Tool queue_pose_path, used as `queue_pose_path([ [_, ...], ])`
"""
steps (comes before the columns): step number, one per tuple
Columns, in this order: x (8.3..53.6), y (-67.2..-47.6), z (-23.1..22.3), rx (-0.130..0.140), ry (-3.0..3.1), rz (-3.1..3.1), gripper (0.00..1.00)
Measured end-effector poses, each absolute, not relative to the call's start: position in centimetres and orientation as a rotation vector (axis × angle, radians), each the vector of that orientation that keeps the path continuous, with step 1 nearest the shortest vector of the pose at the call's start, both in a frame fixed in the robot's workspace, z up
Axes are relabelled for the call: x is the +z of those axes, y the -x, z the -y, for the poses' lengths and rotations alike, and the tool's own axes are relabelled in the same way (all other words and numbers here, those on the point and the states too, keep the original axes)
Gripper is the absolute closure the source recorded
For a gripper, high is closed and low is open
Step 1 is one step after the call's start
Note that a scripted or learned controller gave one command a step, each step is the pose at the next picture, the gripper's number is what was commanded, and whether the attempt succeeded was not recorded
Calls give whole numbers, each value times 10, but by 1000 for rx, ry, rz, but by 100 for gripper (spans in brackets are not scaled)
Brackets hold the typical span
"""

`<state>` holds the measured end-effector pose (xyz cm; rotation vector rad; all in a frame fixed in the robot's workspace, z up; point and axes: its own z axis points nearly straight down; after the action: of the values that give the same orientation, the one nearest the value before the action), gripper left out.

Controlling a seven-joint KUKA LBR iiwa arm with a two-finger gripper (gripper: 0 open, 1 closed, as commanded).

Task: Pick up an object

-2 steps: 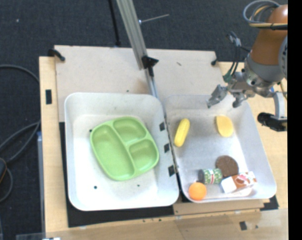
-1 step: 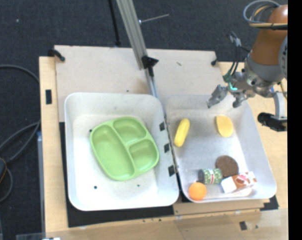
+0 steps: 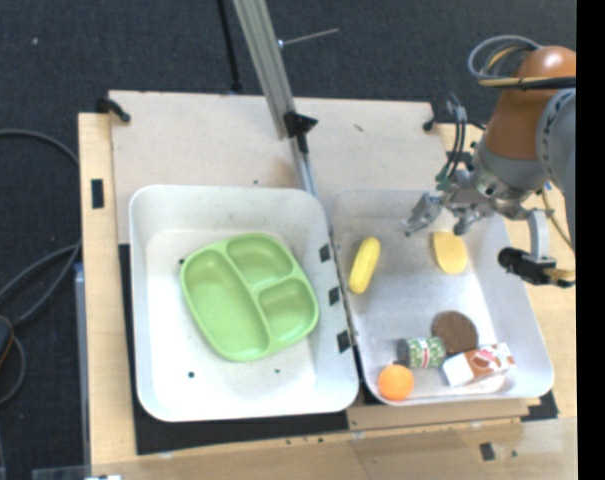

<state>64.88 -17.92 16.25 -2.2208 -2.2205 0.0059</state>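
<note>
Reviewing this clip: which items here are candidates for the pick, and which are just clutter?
Pick candidates, right bin: yellow piece below the gripper, yellow oblong, brown disc, small can, orange ball, carton.

Lying about: green divided tray, left bin.

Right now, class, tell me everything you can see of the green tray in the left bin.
The green tray is light green, looks like plastic, and has rounded corners and three compartments: one long, two smaller. It lies flat, turned askew, on the floor of the left bin, near its middle. Nothing lies in it or touches it besides the bin.
</note>
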Motion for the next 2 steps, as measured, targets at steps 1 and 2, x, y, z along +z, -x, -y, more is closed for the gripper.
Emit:
queue_pose_path([
  [1,100,-652,179,5,2218,2224,0],
  [2,102,-652,180,3,2221,2225,0],
])
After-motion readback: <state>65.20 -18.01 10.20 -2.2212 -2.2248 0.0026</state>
